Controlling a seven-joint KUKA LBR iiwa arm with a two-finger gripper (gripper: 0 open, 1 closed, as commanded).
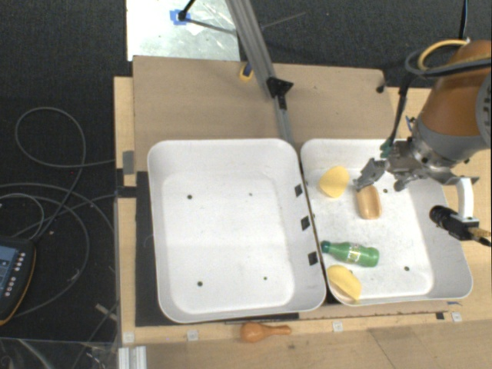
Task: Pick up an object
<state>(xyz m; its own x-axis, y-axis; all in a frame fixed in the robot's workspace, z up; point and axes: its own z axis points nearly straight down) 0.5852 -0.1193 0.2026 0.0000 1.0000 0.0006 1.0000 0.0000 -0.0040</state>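
Bins first, since they're the biggest things going: left bin (pixel 223 229) sits bare beside the right bin (pixel 442 271), and the right one has all the loot, so that's where the arm (pixel 453 106) reaches in.

Landmark for everything is the bread roll (pixel 369 203), a tan oblong lying flat near the middle of the right bin. Gripper (pixel 382 174) hangs just above and touching-close to its upper end, fingers spread apart with nothing between them, so no grab yet. My guess is the roll is the target, purely because the open fingers are lined up over it.

Green bottle (pixel 350 253) lies on its side below the roll. Yellow round thing (pixel 334 181) sits just left of it. Another yellow piece (pixel 344 282) is further below, past the bottle. An orange pear-ish thing (pixel 264 330) lies way down-left, outside both bins on the bench.
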